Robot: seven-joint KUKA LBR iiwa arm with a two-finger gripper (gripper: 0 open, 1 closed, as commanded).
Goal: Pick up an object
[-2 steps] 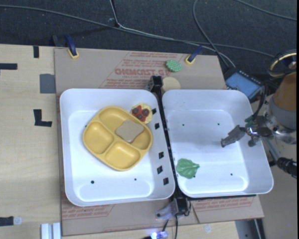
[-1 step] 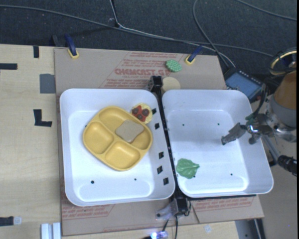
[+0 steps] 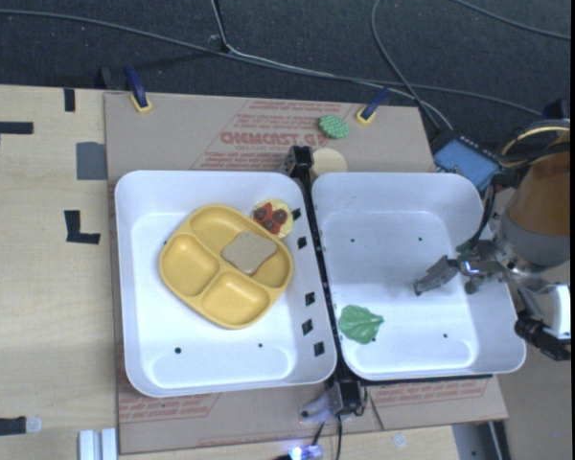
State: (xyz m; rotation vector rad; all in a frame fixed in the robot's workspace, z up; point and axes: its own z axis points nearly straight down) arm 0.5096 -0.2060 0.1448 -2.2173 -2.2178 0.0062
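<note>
Reaching in over the right bin (image 3: 402,199), the gripper (image 3: 431,282) sits low above that bin's floor, toward its right wall, with nothing between its dark fingers; how far those fingers are parted cannot be made out. Behind it the grey arm (image 3: 541,214) with its orange band rises past the bin's right rim. A green leaf-shaped object (image 3: 360,323) lies on the floor of the same bin, in its near-left corner, well apart from the gripper and down-left of it. Just beside this bin, sharing the dark divider between them, the left bin (image 3: 134,286) holds a yellow divided plate (image 3: 225,266), tilted diagonally, with a flat tan square piece (image 3: 248,251) resting on its middle. A small round item with red and dark bits (image 3: 272,216) touches the plate's upper-right edge, close to the divider. Beyond the right bin's far-left corner, on the brown board (image 3: 230,132) under both bins, rests a small green dotted disc (image 3: 333,126), with a pale round piece (image 3: 328,160) just in front of it.
</note>
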